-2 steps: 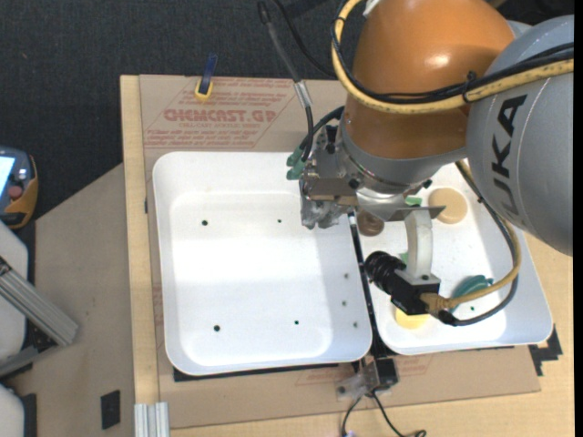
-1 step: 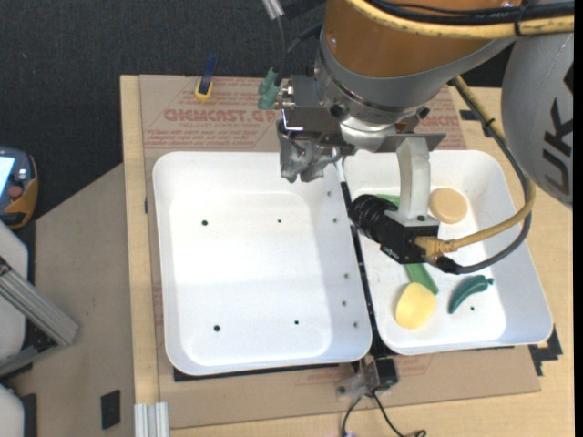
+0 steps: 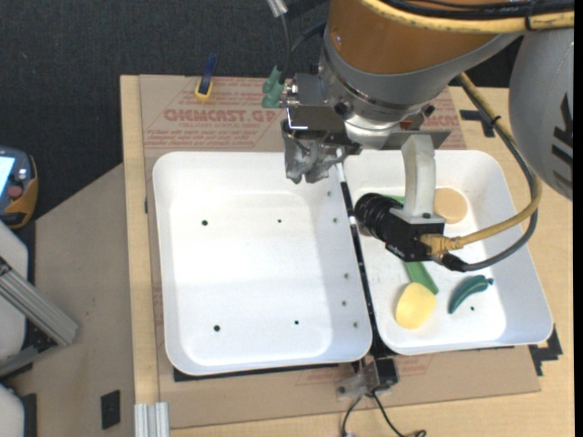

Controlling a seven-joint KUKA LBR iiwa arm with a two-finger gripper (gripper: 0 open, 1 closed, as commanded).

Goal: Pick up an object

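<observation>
Inside the right bin [image 3: 524, 312] lie the pickable things: a yellow lemon-like piece [image 3: 414, 307] near the front, a small dark green piece [image 3: 468, 289] just to its right, a round tan disc [image 3: 450, 206] toward the back, and a green strip [image 3: 420, 272] partly hidden by the arm's black fitting. Over the divider at the bins' rear edge hangs the gripper [image 3: 310, 162] — holding nothing visible (whether it is released or clenched I cannot tell). Leftward sits the left bin [image 3: 173, 271], on brown cardboard [image 3: 150, 107].

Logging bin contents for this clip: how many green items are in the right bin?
2, perhaps more. A dark green piece lies near the front right; a green stalk pokes out beneath the arm, beside the yellow item. The arm may hide others.
</observation>
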